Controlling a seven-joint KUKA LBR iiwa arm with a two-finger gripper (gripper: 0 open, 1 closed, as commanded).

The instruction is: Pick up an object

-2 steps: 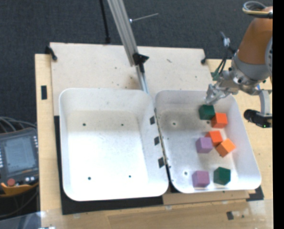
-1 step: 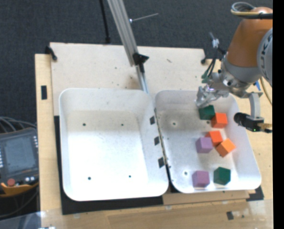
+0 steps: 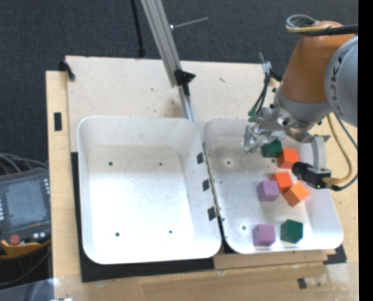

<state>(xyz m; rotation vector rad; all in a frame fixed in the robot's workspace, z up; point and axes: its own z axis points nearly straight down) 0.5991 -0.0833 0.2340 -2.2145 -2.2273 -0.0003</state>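
- The arm [image 3: 315, 61] enters from the right of the camera view, its orange band and grey casing hanging over the upper part of the right bin [image 3: 227, 187].
- The gripper [image 3: 256, 140] points down and to the left, low over the upper middle of the right bin; whether the jaws are released or clenched cannot be told at this angle, and no block is seen between them.
- A dark green block [image 3: 272, 148] lies just beside the gripper tip on its right; contact between the two cannot be confirmed.
- An orange block [image 3: 289, 157] sits just beside that dark green block, lower and to the right.
- A second orange block [image 3: 282, 180] lies near the middle of the bin, touching or nearly touching a purple block [image 3: 267, 190] at its lower left.
- A third orange block [image 3: 296, 194] lies tilted, just right of that pair.
- Along the bin's near edge, a second purple block [image 3: 263, 234] and a second dark green block [image 3: 291, 231] sit side by side, slightly apart.
- The left bin [image 3: 142, 190] stands edge to edge with the right bin on the bench [image 3: 111, 86].
- A handheld control unit with a screen [image 3: 18, 209] rests off the bench at the far left.
- A slanted metal post [image 3: 164, 39] rises from the bench behind the bins.
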